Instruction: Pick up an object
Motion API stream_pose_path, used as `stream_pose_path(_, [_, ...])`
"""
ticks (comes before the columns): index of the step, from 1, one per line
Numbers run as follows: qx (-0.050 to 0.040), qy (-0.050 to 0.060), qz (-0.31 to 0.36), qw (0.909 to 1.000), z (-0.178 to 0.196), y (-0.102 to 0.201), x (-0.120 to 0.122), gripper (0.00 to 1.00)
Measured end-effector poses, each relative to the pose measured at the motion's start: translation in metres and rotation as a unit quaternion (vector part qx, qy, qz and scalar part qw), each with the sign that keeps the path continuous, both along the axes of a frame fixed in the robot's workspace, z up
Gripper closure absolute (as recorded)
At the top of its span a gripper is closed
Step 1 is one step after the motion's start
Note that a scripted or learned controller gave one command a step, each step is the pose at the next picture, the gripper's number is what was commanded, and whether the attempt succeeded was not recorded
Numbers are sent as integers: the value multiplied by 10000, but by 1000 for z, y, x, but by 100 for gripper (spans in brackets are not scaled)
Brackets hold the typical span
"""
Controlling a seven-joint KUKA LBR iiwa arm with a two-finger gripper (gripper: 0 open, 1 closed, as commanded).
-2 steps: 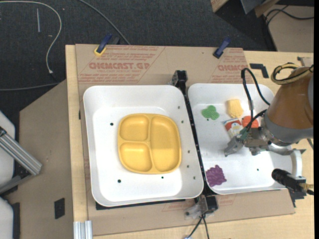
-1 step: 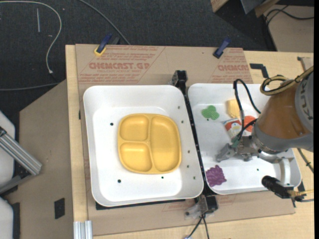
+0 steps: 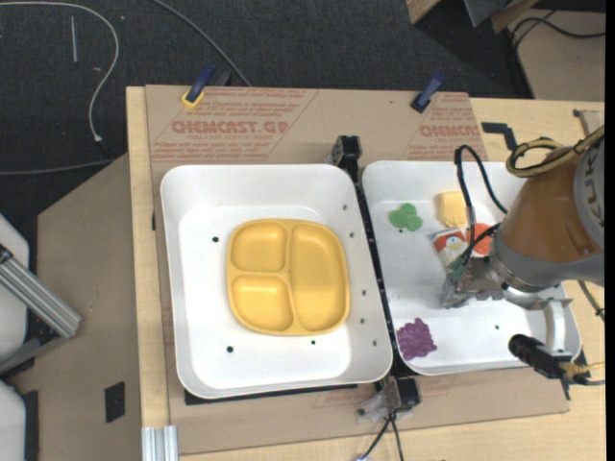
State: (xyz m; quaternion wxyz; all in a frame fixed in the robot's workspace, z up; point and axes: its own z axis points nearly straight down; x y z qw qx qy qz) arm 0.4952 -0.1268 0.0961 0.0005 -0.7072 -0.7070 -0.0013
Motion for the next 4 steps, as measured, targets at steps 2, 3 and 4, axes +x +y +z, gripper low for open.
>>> stream_pose_path(2, [-20,-22,6,10000,121,-2,0,100])
stream_pose_path(3, [-18,-17,12,10000,161,-2,1,100])
stream_pose_path(4, [-3,-6,36,10000,165,52,6,100])
